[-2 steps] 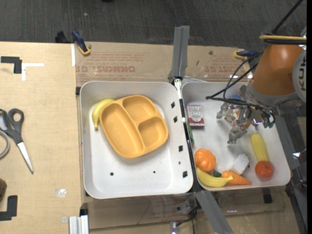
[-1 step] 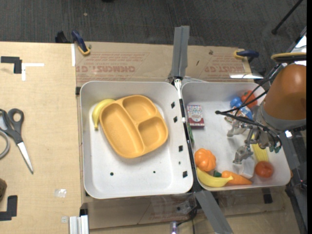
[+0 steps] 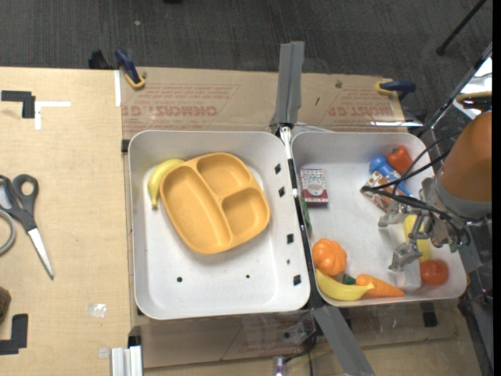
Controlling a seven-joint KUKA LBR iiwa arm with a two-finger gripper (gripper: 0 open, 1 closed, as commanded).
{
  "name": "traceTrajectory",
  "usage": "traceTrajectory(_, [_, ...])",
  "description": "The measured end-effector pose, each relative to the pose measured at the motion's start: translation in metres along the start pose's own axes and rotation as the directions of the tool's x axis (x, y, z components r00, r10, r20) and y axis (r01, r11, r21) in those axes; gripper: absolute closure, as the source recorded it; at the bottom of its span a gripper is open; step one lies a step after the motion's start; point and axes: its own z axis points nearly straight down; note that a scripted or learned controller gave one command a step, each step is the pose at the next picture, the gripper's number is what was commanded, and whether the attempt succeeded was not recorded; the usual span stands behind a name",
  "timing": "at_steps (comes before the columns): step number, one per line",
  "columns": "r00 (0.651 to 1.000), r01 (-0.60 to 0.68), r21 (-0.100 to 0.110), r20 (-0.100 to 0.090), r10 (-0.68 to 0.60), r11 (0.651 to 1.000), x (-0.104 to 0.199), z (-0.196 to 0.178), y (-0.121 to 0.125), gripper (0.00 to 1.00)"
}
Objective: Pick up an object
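In the left bin (image 3: 149, 288) a divided plate (image 3: 215, 202) sits, a banana (image 3: 160, 177) at its nine o'clock. In the right bin (image 3: 344, 159) a small carton (image 3: 314, 186) lies at ten o'clock; a pumpkin (image 3: 329, 256), another banana (image 3: 342, 289) and a carrot (image 3: 380, 287) sit at six.

Grey two-finger gripper (image 3: 401, 241) hangs in right white bin (image 3: 344, 159) beside round orange-red toy tomato (image 3: 434, 272)

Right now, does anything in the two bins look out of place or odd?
Only one thing: a yellow banana is wedged under the orange divided plate in the left bin, so the plate may sit tilted. Nothing looks spilled or damaged.
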Motion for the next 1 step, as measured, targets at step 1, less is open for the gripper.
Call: traceTrajectory(1, [1.0,-0.002,0.0,0.004,0.002,1.0,-0.0921,-0.0009,0.0341,0.0])
